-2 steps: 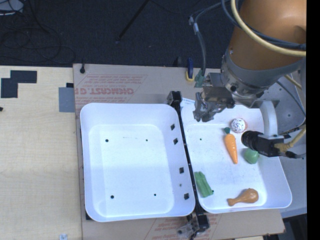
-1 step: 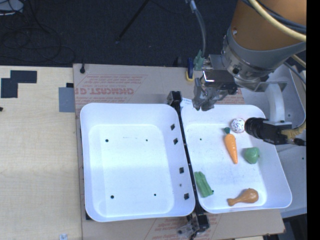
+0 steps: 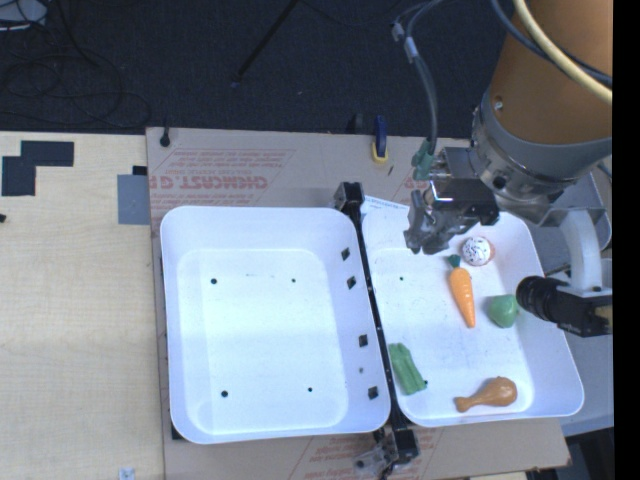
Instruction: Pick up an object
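The scene is evenly and fairly brightly lit from above, with the light wood tabletop (image 3: 70, 298) and the two white bins well exposed. The left bin (image 3: 190, 238) shows a mild bright patch across its floor and soft grey shading along its inner walls, but no harsh glare. Shadows are soft and short; a dim one lies under the claw (image 3: 432, 236) on the right bin (image 3: 545, 368). The floor behind the tabletop falls into near-black, its cables barely visible. Focus is moderate overall, with fine detail soft and the large orange arm (image 3: 560, 58), nearest the lens, slightly blurred.
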